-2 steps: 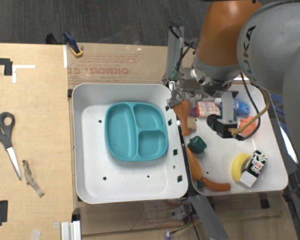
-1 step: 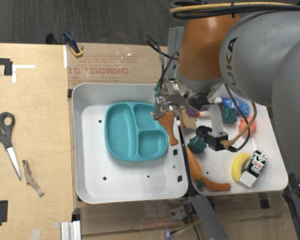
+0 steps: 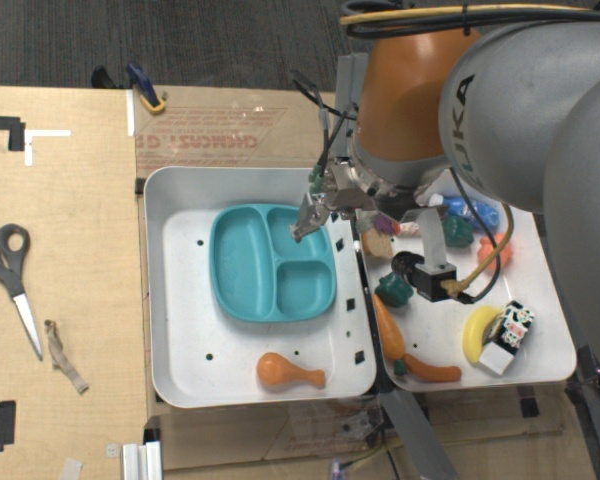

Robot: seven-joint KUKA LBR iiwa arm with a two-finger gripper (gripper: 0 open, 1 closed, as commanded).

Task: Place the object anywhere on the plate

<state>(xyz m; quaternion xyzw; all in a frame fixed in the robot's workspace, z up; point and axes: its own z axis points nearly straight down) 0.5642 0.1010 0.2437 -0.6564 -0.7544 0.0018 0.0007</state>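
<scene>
Below, orange gourd (image 3: 288,371) well apart from gripper (image 3: 308,220), beside plate (image 3: 273,263)

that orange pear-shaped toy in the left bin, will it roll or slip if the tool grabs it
The orange toy lies on its side on the bare bin floor, and its round bulb looks apt to roll if nudged. Its smooth, glossy skin may slip between fingers. It seems light, probably hollow plastic, so a grip at the narrow neck looks safer.
</scene>
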